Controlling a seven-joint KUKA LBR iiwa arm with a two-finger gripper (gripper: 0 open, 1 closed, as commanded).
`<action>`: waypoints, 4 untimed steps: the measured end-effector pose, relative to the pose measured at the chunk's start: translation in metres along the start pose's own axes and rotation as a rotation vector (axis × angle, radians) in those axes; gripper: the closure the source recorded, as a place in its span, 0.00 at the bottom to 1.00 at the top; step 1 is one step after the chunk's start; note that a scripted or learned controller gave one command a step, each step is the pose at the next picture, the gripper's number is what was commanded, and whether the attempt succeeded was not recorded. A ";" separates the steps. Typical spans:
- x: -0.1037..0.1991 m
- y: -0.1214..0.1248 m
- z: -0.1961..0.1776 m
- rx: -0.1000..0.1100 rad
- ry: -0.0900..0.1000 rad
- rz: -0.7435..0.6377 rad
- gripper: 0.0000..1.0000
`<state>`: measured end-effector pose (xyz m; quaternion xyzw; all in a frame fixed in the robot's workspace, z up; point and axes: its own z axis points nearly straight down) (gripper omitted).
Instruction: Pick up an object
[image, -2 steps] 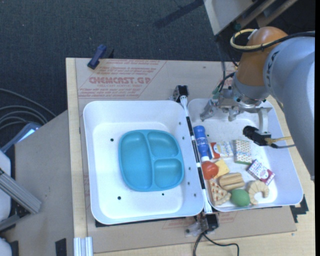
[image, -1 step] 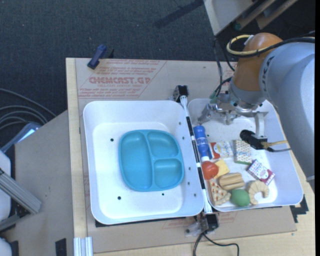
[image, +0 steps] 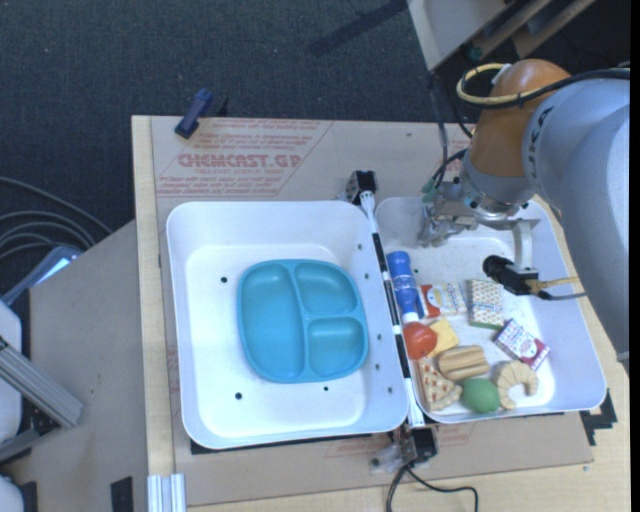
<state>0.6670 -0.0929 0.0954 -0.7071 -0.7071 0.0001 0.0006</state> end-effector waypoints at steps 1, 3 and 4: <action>0.000 0.000 0.000 0.000 0.000 0.000 0.00; 0.000 0.000 -0.010 -0.001 0.000 0.000 0.00; 0.001 -0.001 0.011 0.002 0.000 0.000 0.00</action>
